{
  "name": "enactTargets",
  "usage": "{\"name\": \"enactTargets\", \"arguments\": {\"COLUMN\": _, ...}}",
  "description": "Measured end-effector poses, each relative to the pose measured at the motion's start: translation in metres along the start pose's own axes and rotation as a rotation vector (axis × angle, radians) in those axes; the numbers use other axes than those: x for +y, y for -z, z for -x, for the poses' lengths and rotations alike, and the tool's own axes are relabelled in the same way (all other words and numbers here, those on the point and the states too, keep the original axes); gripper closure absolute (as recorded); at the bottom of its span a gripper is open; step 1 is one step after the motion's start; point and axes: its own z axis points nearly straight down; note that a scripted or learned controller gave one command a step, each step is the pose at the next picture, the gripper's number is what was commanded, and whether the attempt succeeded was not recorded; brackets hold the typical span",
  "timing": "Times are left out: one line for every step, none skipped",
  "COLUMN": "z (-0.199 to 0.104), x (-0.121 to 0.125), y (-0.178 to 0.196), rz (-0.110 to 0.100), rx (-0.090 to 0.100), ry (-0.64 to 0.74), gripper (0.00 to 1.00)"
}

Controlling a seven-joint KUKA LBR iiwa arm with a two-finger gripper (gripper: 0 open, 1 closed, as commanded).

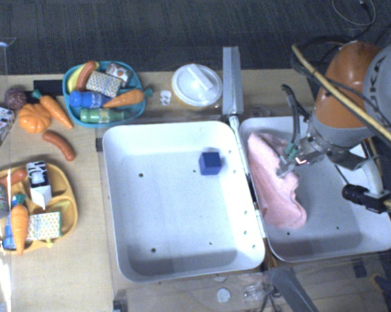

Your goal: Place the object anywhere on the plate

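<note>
A small blue cube [211, 162] lies in the left white bin [143, 257], near its upper right part. A pink, flat, soft-looking thing [277, 186] lies along the left side of the right bin [350, 237]; I cannot tell whether it is the plate. My gripper [289, 161] hangs low over the right bin at the pink thing's upper right edge, touching it or just above it. The grey arm with its orange band [350, 66] comes in from the right above it. The cube is well apart from the gripper, across the wall between the bins.
On the bench to the left are a blue bowl [77, 114] of toy food, a yellow dish [67, 196] with toy food, a toy pumpkin [32, 118], a carrot and a sausage. A white round lid [196, 84] sits behind the bins. Cables hang at the right.
</note>
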Motion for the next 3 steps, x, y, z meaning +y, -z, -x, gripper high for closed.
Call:
{"name": "enactTargets", "arguments": {"z": -0.001, "x": 0.002, "y": 0.04, "rz": 0.001, "rx": 0.0, "ry": 0.008, "gripper": 1.0}}
{"name": "enactTargets", "arguments": {"z": -0.042, "x": 0.025, "y": 0.032, "rz": 0.002, "rx": 0.001, "ry": 0.41, "gripper": 1.0}}
{"name": "enactTargets", "arguments": {"z": -0.087, "x": 0.041, "y": 0.034, "rz": 0.002, "rx": 0.001, "ry": 0.813, "gripper": 1.0}}
